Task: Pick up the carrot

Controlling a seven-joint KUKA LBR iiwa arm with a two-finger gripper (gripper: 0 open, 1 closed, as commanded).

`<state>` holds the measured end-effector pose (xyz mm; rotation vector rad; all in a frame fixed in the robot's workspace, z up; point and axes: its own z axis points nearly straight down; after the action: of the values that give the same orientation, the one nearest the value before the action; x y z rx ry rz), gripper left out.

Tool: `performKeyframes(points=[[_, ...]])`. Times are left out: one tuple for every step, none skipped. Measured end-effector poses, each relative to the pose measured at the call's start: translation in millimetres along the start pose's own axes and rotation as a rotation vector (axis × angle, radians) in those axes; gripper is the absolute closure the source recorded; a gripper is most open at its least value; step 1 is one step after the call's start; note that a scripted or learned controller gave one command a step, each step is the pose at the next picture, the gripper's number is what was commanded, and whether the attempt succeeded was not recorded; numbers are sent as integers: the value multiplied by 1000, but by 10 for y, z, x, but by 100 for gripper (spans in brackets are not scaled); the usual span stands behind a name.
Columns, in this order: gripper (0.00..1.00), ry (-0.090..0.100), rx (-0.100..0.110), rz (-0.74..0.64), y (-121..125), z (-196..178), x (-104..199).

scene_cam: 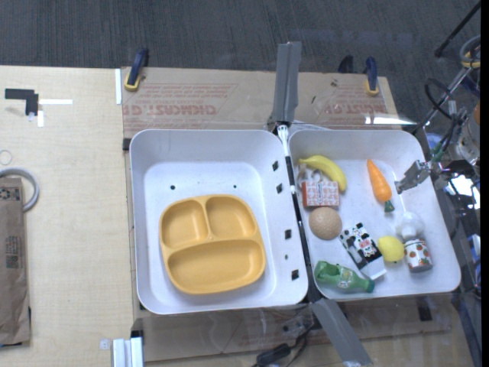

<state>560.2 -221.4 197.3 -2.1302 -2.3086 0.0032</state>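
Carrot (378, 181) untouched in the right bin (437, 228), gripper (412, 176) just beside it at 3 o'clock.
Carrot lies toward the bin's 1 o'clock, green tip pointing to 5 o'clock; banana (325, 169) is at its 9 o'clock, lemon (390, 248) at 6 o'clock. Whether the fingers are spread or closed cannot be told. Yellow plate (212, 243) sits in the left bin (145, 205).

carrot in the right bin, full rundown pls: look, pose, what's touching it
The carrot is orange, tapered, with a small green stub at its lower end; it looks like plastic. It lies flat in the right bin, upper right area, running top to bottom at a slight slant. Nothing touches it; the gripper is just to its right.
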Motion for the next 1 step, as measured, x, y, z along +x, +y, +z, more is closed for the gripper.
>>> performKeyframes(points=[[0,0,0,0,0,0,-1]])
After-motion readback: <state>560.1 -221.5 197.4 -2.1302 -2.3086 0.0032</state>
